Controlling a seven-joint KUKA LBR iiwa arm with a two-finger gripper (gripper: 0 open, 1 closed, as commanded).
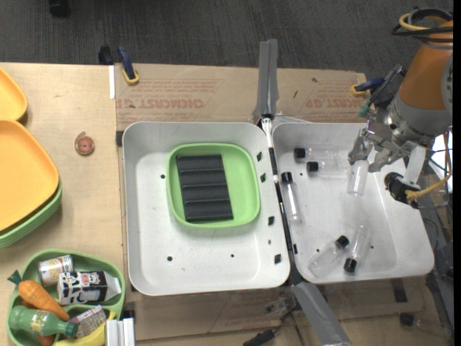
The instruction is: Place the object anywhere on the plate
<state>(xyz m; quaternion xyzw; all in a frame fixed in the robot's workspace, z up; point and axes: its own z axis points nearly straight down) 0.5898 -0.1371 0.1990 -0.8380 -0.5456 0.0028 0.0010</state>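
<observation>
Nearest the camera, at the lower left of the frame, sits a green bowl (43, 269) of toy groceries on the tabletop (79, 107). From there, largest first: that pale wooden tabletop spans the frame, with cardboard under two white bins. One white bin (144, 258) fills the centre and bears a green plate (248, 186) with a dark ribbed insert. A second white bin (410, 254) lies at the right and carries several clear tubes with black caps, scattered apart. Stacked orange and green plates (21, 186) rest at the left edge.

Grey with an orange band, the arm (425, 78) enters from the upper right and bends down over the right bin's upper part. Its gripper (367, 157) points down and toward the left. A clear tube (356, 180) hangs upright just below the fingers (359, 148); they look closed on its top end, though glare makes the contact hard to confirm.

That tube seems to be the task's thing, above the upper middle of the right bin, well apart from the plate. To do this step well, I judge the arm should lift enough to clear the divider between the bins, travel left and release over the plate's middle, low, since a round tube could roll off
</observation>
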